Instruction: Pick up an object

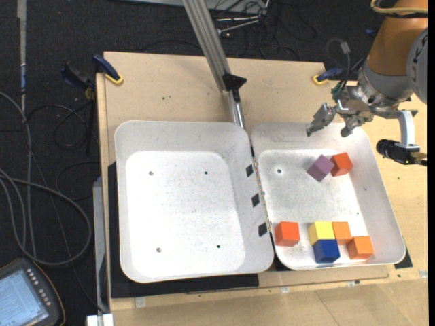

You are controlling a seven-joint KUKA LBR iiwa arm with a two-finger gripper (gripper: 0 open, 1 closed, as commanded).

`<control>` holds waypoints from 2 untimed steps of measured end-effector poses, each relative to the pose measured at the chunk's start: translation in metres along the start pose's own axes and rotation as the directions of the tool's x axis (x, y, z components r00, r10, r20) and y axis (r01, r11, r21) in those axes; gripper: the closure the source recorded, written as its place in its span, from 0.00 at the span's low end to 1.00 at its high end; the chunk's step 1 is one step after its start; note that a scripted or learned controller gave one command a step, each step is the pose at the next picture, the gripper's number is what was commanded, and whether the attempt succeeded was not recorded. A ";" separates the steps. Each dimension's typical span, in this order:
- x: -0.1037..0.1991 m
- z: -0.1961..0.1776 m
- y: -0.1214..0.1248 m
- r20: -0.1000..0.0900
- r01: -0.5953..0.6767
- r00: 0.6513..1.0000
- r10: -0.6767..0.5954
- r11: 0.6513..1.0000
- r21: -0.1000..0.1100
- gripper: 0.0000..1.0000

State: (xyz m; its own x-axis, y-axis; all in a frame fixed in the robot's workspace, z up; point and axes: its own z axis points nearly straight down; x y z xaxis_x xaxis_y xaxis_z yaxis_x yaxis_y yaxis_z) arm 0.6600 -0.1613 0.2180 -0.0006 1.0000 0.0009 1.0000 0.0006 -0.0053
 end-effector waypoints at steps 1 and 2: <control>0.000 -0.002 0.000 0.001 0.002 1.000 -0.002 1.000 -0.003 0.00; -0.004 0.060 -0.005 0.001 -0.001 1.000 0.001 1.000 0.001 0.00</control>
State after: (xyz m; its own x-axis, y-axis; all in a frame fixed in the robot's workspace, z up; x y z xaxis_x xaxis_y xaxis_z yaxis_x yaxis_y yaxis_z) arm 0.6551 -0.1655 0.1583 0.0006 1.0000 0.0003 1.0000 -0.0006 -0.0062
